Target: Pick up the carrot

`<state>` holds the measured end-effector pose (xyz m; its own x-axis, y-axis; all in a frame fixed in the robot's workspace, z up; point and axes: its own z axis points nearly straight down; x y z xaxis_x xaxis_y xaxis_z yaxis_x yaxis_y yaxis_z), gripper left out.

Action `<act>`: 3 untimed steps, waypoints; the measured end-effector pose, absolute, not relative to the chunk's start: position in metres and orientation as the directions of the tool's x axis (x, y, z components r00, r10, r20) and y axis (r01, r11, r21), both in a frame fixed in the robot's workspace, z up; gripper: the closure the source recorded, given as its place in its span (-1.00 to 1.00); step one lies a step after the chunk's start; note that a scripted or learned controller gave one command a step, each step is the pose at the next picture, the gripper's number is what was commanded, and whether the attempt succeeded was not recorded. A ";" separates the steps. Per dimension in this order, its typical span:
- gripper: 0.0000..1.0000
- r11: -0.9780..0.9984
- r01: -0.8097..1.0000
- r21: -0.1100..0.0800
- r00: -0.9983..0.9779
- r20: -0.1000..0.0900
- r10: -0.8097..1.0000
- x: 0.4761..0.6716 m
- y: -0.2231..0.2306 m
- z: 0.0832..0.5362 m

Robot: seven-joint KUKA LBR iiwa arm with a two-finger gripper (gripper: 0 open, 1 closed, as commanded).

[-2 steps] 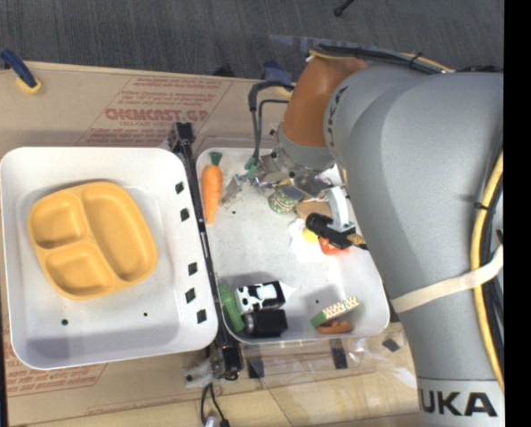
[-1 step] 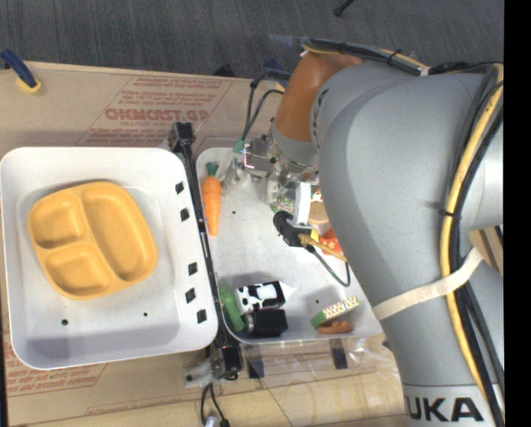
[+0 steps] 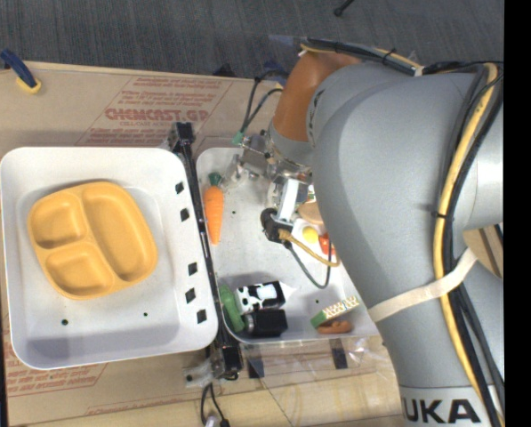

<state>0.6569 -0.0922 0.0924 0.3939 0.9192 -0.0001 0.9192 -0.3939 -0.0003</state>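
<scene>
Cardboard (image 3: 114, 105) covered the bench, with grey carpet (image 3: 158, 16) beyond it, and the carrot (image 3: 213, 213) lay along the left wall of the right-hand white bin (image 3: 247, 261), near the gripper (image 3: 247, 163), whose grip could not be made out.

**Colours across both bins**

Carrot (image 3: 213, 213): orange, greenish top end.
Divided plate (image 3: 92, 238): plain mustard yellow.
Left bin (image 3: 16, 176) and right bin (image 3: 247, 256): white.
Toy (image 3: 263, 295): black-and-white patches.
Tabletop (image 3: 69, 87): brown cardboard, red lettering.
Arm (image 3: 398, 176): grey, orange band.
</scene>
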 end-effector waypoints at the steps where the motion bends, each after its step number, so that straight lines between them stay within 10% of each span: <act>1: -1.00 -0.744 0.668 -0.008 0.744 -0.004 0.668 0.620 -0.107 0.090; 2: -1.00 -0.906 0.424 -0.010 0.906 -0.007 0.424 0.613 -0.091 0.090; 3: 1.00 -0.901 0.433 -0.015 0.901 -0.010 0.433 0.613 -0.089 0.100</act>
